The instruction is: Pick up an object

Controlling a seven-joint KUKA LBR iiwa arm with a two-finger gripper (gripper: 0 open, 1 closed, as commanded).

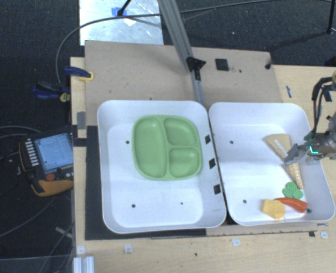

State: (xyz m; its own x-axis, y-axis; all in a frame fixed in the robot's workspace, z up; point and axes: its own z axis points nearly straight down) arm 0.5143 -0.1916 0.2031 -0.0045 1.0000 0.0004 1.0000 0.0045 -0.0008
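You have two white bins side by side on the table [236, 61], touching along their inner rims near the middle of the view. The left bin [114, 209] carries a green divided plate [167, 147] in its upper half, lying flat; the lower half of that bin's floor is bare white, so that is your widest open room. The right bin [236, 124] is bare across its left and upper parts, and everything in it sits crowded toward the right wall and the lower right corner.

There you see a tan wedge-shaped piece [276, 143] near the middle right, a pale cone [296, 175] just below it, a small green piece [292, 190] under the cone, an orange-red carrot-like piece [293, 203] lying across the corner, and a yellow block [274, 209] just left of it, close to the bin's lower rim.

The arm comes in from the right, and the hand [296, 154] hangs over the right bin, right above the gap between the tan wedge and the cone. You cannot tell whether it is released or clenched; nothing is plainly seen between its tips. The right wall of the bin lies near the hand.
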